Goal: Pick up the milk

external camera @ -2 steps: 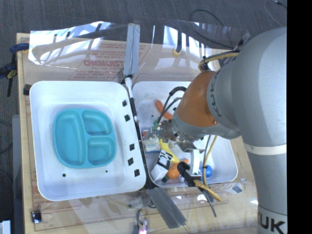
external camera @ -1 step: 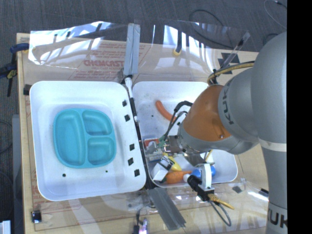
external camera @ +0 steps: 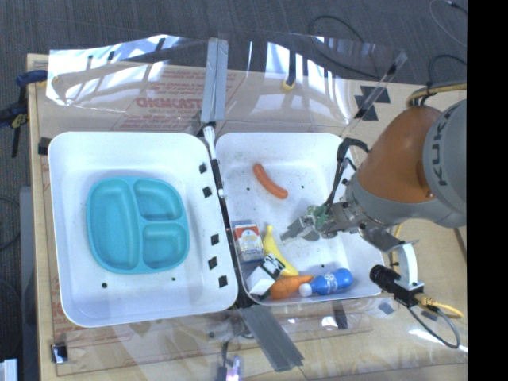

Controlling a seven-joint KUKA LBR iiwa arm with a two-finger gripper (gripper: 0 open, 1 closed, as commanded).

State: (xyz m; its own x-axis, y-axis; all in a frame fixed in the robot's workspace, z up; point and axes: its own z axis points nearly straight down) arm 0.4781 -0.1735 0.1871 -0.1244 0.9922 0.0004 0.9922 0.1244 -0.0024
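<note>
Your milk is the small carton lying near the left wall of the right bin, just below the middle of that wall. It sits at the top of a crowded lower corner: the banana is touching or nearly touching its right side, and a black-and-white pack lies just below it. Further along the front wall you have the carrot and the blue bottle, packed together. The sausage lies alone higher up in the bin, well apart from the rest.

Your claw hangs over the middle of the right bin, to the right of the banana and short of the carton. Its fingers look spread apart with nothing between them, though the view is soft there, so treat that as likely rather than certain.

I'd judge the grasp has not begun: the claw needs to travel left, past the banana. The wall on one side and the banana on the other leave you little room for the fingers, so an approach along the carton's free top and bottom ends seems safer.

The left bin holds only the blue divided plate.
</note>
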